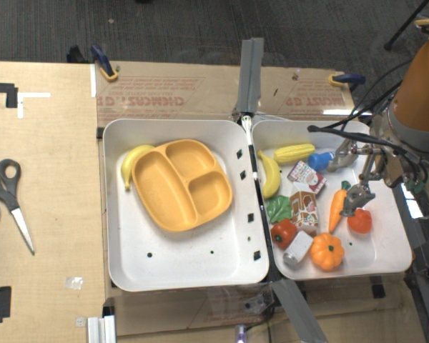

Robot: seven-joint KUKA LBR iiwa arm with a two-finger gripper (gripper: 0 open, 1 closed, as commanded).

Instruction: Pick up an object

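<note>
Your arm (422,84) enters at the right edge, cut off by the frame, so you see little beyond its orange band and a tangle of dark cables. The gripper (356,197) hangs low over the right bin (393,263), its fingers just above the red tomato (360,222) and beside the carrot (336,209). Whether the fingers are spread or closed cannot be told from this angle, and nothing is visibly held between them.

The right bin is crowded. An ear of corn (294,151) lies along the far side with a blue object (319,161) next to it, partly hidden by the gripper hardware. A banana (270,175) curves against the left wall, a green vegetable (277,207) just in front of it. In the middle sit a small red-and-white packet (306,176) and a brown packet (304,210), their printing too small to read. Nearer the front you have a red pepper (283,231), a grey-white block (297,248) and an orange pumpkin (327,251).

The left bin (129,263) holds a yellow divided plate (180,184), with a second banana (134,161) tucked partly under its far-left rim.

On the bench (43,156) to the left lie scissors (11,199), one handle cut off by the frame edge.
</note>
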